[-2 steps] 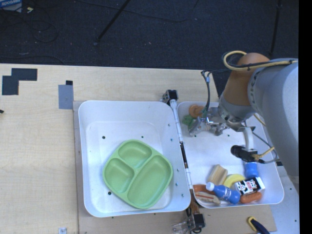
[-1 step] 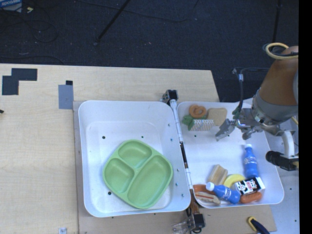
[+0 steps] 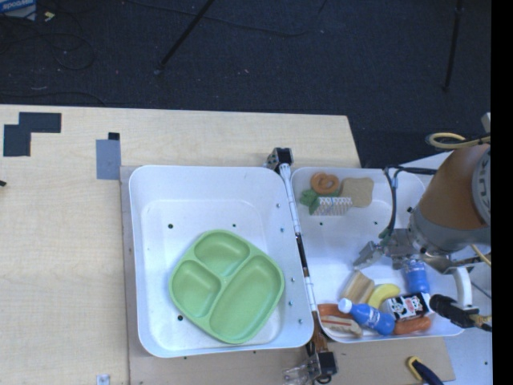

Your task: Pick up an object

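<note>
The right bin [image 3: 341, 243] holds several toy items. At its back lie an orange ring [image 3: 325, 183], a tan bread slice [image 3: 358, 191] and a green-handled brush [image 3: 327, 204]. At its front are a blue bottle [image 3: 369, 315], a yellow banana [image 3: 383, 293], a blue can [image 3: 416, 277], a black-and-white carton [image 3: 407, 304], a hot dog [image 3: 338, 319] and a sandwich piece [image 3: 360, 284]. My gripper [image 3: 383, 253] hangs over the bin's right middle, just above and left of the blue can. Its grey fingers stand spread, open, with nothing between them.
The left bin [image 3: 152, 215] holds a green divided plate [image 3: 228, 285]. A metal clamp [image 3: 280, 159] sits at the back where the two bins meet. The arm's orange band [image 3: 453, 191] overhangs the right bin's right edge. Cables trail at the lower right.
</note>
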Action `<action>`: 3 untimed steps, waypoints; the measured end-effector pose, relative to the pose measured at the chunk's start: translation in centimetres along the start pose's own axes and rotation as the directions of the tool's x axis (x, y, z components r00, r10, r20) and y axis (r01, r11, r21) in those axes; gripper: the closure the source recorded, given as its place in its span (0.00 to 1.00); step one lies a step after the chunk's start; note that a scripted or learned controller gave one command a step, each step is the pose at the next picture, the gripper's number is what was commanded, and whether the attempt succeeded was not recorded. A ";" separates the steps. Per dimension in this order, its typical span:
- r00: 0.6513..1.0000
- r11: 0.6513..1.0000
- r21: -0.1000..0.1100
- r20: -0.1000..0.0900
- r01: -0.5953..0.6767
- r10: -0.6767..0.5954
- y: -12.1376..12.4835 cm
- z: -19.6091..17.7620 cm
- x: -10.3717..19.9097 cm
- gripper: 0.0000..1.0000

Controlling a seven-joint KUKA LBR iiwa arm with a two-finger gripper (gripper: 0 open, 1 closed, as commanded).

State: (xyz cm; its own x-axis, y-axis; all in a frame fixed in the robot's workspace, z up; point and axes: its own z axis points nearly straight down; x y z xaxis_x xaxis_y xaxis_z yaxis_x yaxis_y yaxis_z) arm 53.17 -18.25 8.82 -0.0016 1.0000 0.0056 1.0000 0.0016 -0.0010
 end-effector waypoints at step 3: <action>1.000 1.000 0.000 0.006 0.003 -0.003 11.3 0.0 -2.9 0.00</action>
State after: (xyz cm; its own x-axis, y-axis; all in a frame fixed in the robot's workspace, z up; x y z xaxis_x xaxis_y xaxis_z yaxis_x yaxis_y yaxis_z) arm 64.44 -21.16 8.79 -0.0050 1.0000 -0.0001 1.0000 0.0050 -0.0011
